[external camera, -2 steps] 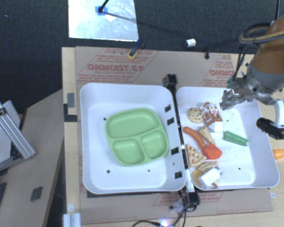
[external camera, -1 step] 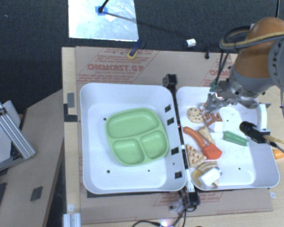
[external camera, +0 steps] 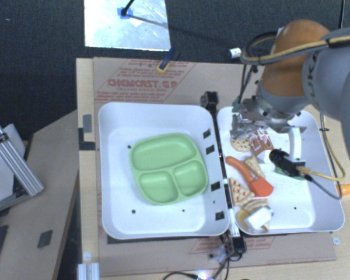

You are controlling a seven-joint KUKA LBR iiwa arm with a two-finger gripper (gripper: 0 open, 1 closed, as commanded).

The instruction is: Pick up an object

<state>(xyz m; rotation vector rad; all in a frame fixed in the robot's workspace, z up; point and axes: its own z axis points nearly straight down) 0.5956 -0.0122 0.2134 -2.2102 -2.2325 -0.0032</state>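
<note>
Food toys lie along the left side of the right bin [external camera: 315, 209]. Nearest the camera is a white block [external camera: 258, 218], resting on a tan bun [external camera: 245, 207] in the near-left corner. Just beyond it lies a waffle wedge [external camera: 238, 190], touching the bun. Past that, a carrot [external camera: 248, 172] lies at a slant, its thick end toward the bin's middle and its thin end by the left wall.

The left bin [external camera: 108, 156] holds a green plate [external camera: 166, 168] with three compartments, lying flat near its middle.

Farther back in the right bin, a round cookie [external camera: 240, 143] lies near the left wall, with a red and white packet [external camera: 261, 139] just beside it on its right. The gripper [external camera: 242, 125] hangs low over the cookie at the bin's far-left part; whether it is spread or pressed together I cannot tell, nor whether it touches the cookie. Nothing is seen gripped in it.

Both bins stand on cardboard [external camera: 140, 83] with red print. Beyond it lies a sheet of foil [external camera: 128, 16].
</note>
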